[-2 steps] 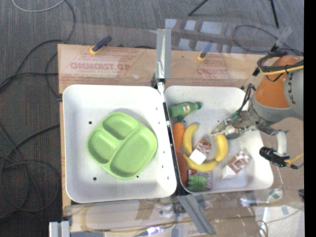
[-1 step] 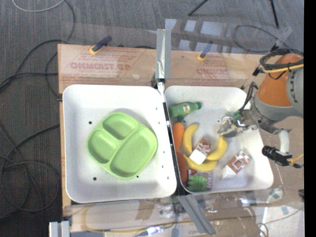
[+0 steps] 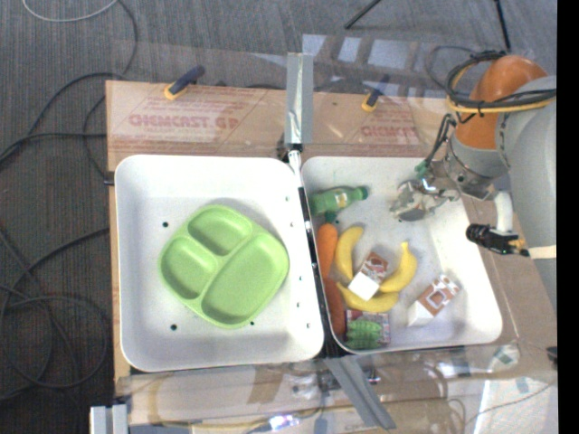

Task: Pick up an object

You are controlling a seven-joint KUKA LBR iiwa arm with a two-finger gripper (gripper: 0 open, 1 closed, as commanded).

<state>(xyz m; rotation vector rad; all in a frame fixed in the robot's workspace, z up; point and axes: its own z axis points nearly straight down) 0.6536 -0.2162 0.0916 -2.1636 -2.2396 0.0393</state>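
Note:
The right bin holds several objects. A green bottle lies at its far left, with an orange carrot along the left wall. Two yellow bananas curve around a small red and white carton. A second carton lies to the right, and a green packet sits at the near edge. My gripper hangs over the bin's far right part, to the right of the bottle and above the bananas. I see nothing in it.
The left bin holds a green divided plate. A metal divider strip runs between the bins at the back. The grey arm with its orange band comes in over the right bin's far right corner.

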